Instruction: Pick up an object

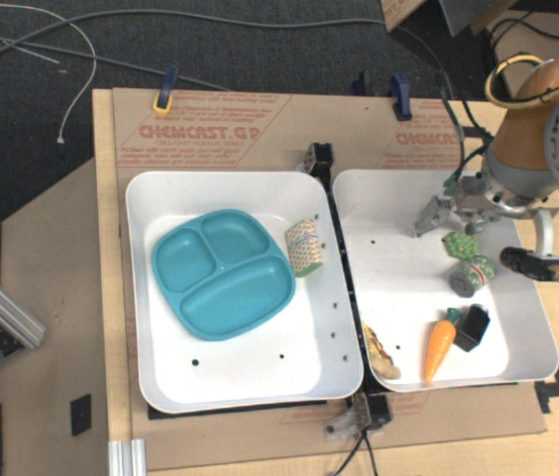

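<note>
Nearest the camera, a small tan crumpled toy point(381, 351) lay at the right-hand white bin's point(398, 266) front-left corner, beside an orange plush carrot point(438, 348) and a black block point(473, 325). Further back in that bin, the gripper point(455, 218) hung over a green-patterned soft toy point(466, 248), probably the target. Whether its jaws were spread or closed could not be told.

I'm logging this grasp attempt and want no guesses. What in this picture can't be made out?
- Tool, camera view: the wrist above covers it, so its contact with the green toy can't be judged.
- Grey object: too small and blurred to name.
- Tan item at the right bin's corner: too small to identify.
- Arm: cut off by the frame's right side.
</note>
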Motion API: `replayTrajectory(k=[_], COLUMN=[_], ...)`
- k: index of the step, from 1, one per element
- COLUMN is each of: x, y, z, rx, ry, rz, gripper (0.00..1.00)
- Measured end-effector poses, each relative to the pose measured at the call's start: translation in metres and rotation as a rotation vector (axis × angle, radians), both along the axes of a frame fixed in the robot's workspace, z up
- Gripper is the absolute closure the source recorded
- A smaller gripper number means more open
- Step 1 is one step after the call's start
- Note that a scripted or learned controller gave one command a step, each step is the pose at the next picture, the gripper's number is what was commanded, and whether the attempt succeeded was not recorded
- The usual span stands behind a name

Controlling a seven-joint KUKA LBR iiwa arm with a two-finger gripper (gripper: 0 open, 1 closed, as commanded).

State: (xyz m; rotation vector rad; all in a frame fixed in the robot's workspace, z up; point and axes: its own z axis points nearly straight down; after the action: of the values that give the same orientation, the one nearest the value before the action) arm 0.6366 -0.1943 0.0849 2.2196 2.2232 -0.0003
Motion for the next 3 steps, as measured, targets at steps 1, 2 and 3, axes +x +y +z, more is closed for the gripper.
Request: replayTrajectory(k=[1,2,3], x=[0.002,0.007,0.006], y=[0.000,-0.008,-0.014], z=[0.013,0.074,0.137], rx=[-0.002,-0.002,-0.003], ry=[-0.005,-0.007,-0.008], rz=[0.001,0.000,-0.001], gripper=[1.00,1.00,1.00])
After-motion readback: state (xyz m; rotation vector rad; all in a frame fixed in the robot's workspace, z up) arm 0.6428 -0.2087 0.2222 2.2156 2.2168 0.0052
